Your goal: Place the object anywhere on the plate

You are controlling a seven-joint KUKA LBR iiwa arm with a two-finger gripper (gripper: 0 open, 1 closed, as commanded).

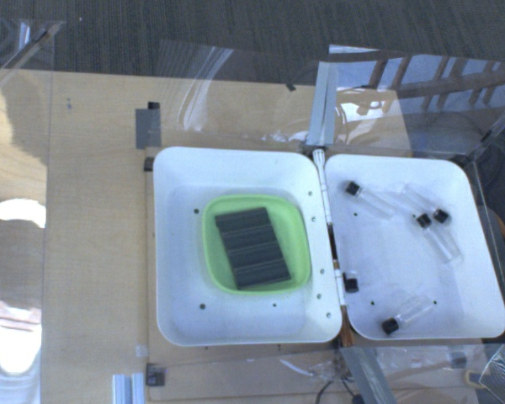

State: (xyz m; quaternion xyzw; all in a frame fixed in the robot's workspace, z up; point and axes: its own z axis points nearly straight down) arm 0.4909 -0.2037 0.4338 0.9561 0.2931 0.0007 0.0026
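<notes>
Dark grey ribbed block [252, 247] is being borne flat, slightly askew, at middle of green plate [214, 263]. Plate is being held in left white bin [177, 225]. 4 clear black-capped vials [374, 200] are being kept scattered in right white bin [379, 259], well apart from plate. 2 bins are being supported side by side, touching, on wooden bench [84, 225]. Pincer state cannot be told.

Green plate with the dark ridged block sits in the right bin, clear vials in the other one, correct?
Not quite. The camera view shows the green plate, with the dark ridged block on it, in the left bin, not the right. The clear vials lie in the right bin.
</notes>
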